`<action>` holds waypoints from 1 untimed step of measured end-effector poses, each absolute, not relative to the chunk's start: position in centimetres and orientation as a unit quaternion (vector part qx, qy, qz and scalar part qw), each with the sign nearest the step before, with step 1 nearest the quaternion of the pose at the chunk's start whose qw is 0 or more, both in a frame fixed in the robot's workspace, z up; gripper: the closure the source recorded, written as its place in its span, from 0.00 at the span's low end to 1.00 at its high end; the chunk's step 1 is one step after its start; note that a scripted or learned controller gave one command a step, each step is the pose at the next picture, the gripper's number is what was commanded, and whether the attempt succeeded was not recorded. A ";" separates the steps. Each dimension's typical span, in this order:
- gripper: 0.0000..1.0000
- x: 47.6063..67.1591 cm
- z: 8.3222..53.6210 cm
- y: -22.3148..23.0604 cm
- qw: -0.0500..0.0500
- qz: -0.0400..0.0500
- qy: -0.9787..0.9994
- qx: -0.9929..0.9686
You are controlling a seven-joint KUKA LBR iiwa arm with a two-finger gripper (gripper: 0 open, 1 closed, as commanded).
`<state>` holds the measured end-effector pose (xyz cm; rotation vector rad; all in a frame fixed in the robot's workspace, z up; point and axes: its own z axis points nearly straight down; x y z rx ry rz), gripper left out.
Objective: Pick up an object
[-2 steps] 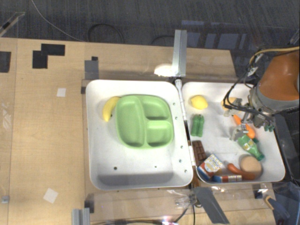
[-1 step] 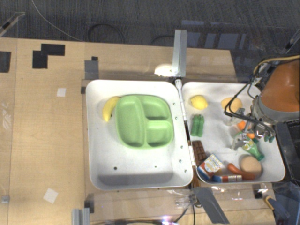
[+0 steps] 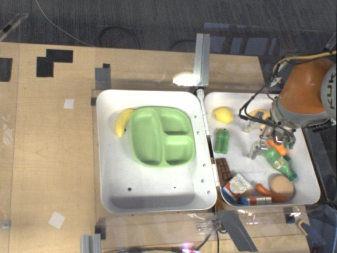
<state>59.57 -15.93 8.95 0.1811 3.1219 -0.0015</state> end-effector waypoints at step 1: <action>0.00 60.7 8.9 -15.2 0.007 -0.001 1.000 0.013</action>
